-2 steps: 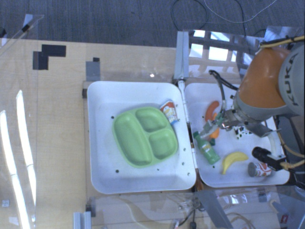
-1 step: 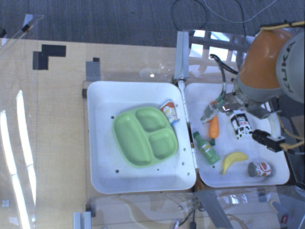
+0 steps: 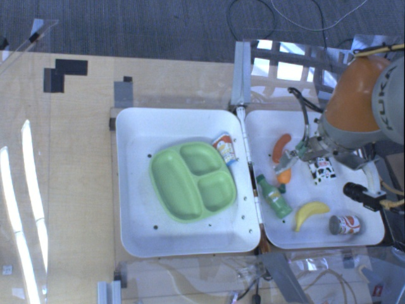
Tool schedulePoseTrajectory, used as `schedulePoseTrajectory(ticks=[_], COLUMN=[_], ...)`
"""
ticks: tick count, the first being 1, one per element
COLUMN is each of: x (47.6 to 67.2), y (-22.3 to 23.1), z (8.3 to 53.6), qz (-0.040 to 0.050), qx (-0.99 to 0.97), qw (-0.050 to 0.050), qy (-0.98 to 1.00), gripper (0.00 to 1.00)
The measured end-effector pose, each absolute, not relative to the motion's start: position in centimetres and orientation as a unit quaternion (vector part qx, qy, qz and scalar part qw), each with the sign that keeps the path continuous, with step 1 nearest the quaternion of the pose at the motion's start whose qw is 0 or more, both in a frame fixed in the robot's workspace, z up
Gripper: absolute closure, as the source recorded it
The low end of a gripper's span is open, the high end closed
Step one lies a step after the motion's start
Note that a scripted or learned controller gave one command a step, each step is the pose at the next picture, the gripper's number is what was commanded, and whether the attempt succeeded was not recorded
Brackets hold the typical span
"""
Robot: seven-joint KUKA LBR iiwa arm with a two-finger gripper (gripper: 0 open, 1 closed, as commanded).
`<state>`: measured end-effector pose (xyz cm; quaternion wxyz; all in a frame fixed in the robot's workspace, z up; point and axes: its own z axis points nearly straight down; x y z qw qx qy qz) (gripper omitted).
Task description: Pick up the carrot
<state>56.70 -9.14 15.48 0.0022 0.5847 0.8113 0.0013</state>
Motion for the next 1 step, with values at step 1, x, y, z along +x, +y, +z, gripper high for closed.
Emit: schedulePoseTrajectory(ticks=[1], x=[58.59], y=[-12.06], z=[8.9], qz=[0.003], qx=[0.548], qw=[0.005], qy=[0.837], gripper=[0.0])
